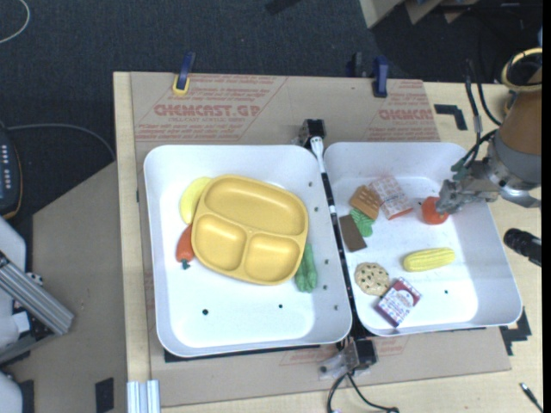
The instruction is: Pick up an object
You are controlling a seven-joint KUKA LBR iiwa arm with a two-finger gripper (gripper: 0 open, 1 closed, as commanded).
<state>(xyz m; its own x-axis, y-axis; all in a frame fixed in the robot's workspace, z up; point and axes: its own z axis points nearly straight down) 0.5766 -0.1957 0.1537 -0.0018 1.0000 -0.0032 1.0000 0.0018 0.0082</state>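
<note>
My gripper (449, 196) is low over the right bin (491, 274), at its far right side. It hangs right above and against a small red round object (433, 212); I cannot see whether it grips it. Left of it lie a pink-white packet (393, 197), a brown waffle piece (365, 202), a green item (362, 224) and a dark brown bar (351, 232). Nearer the front are a yellow corn cob (428, 259), a cookie (371, 277) and a red packet (399, 302).
The left bin (215, 325) holds a yellow divided tray (250, 229), with a yellow fruit (190, 199) and an orange-red vegetable (185, 246) at its left and a green piece (306, 270) at its right. The bins' shared wall (331, 222) runs between them.
</note>
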